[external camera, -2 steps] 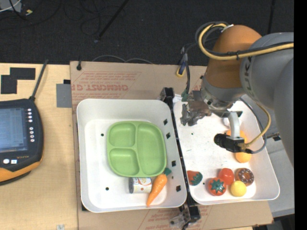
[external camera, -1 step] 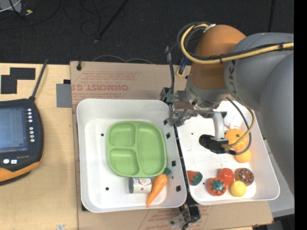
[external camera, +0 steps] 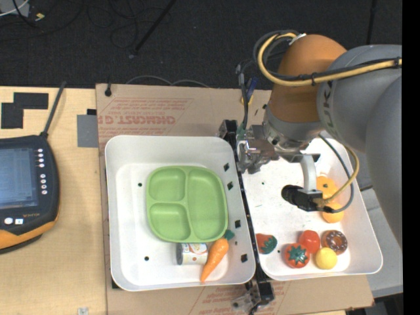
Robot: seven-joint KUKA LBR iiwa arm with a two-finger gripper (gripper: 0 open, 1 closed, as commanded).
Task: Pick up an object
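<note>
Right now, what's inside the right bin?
The right bin holds toy foods: tomato, lemon, donut, others. The arm covers its upper part, so anything there is unseen.

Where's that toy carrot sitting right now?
The carrot lies in the left bin, near its front right corner, just below the green divided plate and touching a small can on its left.

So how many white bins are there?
2. The left bin holds a green plate; the right bin sits beside it under the arm, holding toy food.
</note>
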